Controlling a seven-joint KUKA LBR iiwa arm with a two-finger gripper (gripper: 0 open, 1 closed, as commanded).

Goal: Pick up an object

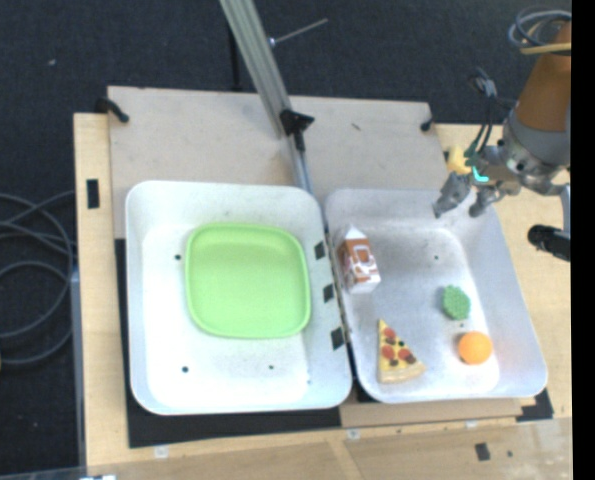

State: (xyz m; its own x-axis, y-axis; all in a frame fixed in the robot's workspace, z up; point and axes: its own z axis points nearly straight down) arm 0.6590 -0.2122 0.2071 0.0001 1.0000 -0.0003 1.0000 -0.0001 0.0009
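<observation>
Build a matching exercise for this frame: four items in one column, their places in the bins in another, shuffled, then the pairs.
Items:
1. green plate
2. pizza slice
3. orange ball
4. brown and white carton

Places:
A. right bin, near front right corner
B. left bin, middle
C. right bin, against left wall
D. right bin, front, left of centre

Pairs: 1-B, 2-D, 3-A, 4-C
</observation>
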